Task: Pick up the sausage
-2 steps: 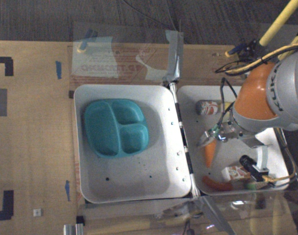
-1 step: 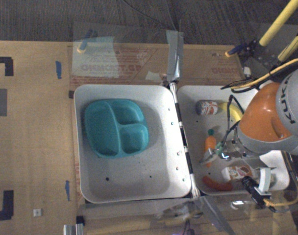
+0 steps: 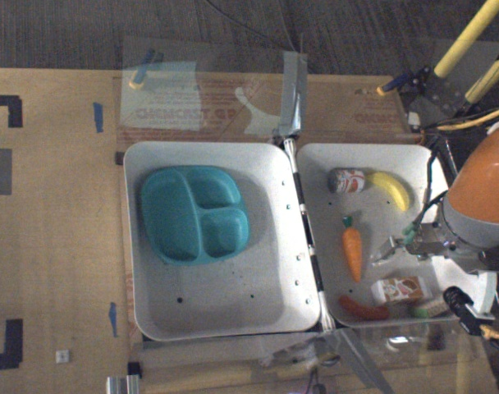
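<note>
The sausage [image 3: 364, 308] has not been picked up: it lies flat on the floor of the right bin [image 3: 315, 220], down at about seven o'clock in that bin, close against the front wall and just beside a small carton [image 3: 400, 289] at its two o'clock. The pincer [image 3: 389, 251] hovers over the bin's middle right, at roughly one o'clock from the sausage and apart from it, with nothing visible between its fingers; they look spread a little, a narrow-to-medium gap, though the metal is small and blurred here. So, as I judge it, the whole grasp is left to do: travel toward the front wall, descend, close, lift. The sausage is a short, smooth, reddish-brown cylinder with rounded ends, probably a hard plastic toy, and its place near the wall may leave little room for a finger on that side. Around it sit a tapered orange carrot [image 3: 353, 253] with a green tip at twelve o'clock, a curved glossy yellow banana [image 3: 392, 190] and a small round can [image 3: 347, 180] near the back wall. The left bin [image 3: 151, 302] holds a teal divided plate [image 3: 195, 213], matte, with soft rounded compartments. Both bins are white, shallow and smooth, resting on a pale brown tabletop [image 3: 52, 245] marked with tape.
</note>
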Controlling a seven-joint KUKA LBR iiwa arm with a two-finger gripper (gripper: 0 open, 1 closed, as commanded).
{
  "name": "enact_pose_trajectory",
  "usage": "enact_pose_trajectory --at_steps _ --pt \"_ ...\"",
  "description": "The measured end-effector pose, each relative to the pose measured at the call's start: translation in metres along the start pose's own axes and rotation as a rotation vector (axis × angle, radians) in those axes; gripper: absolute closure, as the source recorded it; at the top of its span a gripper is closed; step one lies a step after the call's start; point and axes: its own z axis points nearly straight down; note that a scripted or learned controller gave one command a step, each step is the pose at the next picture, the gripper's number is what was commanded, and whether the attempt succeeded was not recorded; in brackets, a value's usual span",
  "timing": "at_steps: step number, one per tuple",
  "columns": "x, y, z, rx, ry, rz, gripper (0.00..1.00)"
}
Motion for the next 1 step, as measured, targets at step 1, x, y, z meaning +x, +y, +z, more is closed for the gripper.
enact_pose_trajectory --at_steps 1 --pt "0.0533 -0.0024 0.0448 -0.006 -0.003 -0.085 0.0"
